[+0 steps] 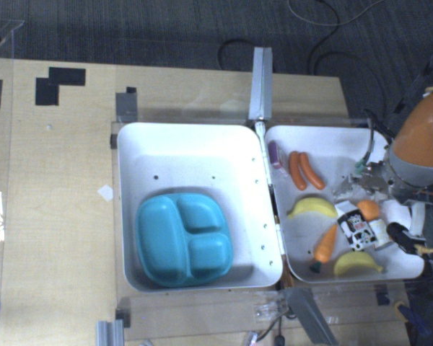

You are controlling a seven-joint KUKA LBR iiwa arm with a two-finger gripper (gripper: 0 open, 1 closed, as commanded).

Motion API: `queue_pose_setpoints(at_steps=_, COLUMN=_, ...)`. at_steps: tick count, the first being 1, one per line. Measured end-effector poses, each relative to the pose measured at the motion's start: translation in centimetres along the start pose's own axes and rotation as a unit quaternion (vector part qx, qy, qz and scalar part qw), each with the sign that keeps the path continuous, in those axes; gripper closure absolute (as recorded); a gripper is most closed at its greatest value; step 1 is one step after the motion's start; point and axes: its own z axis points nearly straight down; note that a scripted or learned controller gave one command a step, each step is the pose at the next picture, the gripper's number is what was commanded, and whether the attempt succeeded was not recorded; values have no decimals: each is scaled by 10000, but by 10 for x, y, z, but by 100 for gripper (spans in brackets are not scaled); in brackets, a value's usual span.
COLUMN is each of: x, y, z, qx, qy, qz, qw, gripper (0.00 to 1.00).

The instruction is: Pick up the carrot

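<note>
The carrot (325,245) lies in the right bin (346,137), orange, slanted, with its dark stem end pointing toward the front wall. My gripper (356,229), a white and black block, hangs low in the same bin, just right of the carrot's upper end and nearly touching it. A small orange object (368,210) sits right behind the gripper. The view does not show anything held.
The right bin also holds two yellow bananas (312,207) (357,264), two orange-red sausages (305,170) and a small purple item (273,152) by its left wall. A blue divided plate (183,238) lies in the left bin (187,139). The arm (418,143) enters from the right.
</note>
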Motion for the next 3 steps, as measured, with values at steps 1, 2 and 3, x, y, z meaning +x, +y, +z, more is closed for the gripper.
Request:
queue_pose_setpoints(at_steps=1, x=1, y=3, z=-12, qx=-34, qy=7, qz=-11, qw=10000, gripper=100)
queue_pose_setpoints(at_steps=2, x=46, y=-2, z=-128, qx=16, qy=-12, qz=861, qw=9963, gripper=100)
queue_pose_setpoints(at_steps=3, x=46, y=-2, z=-128, qx=18, qy=-12, qz=858, qw=9963, gripper=0)
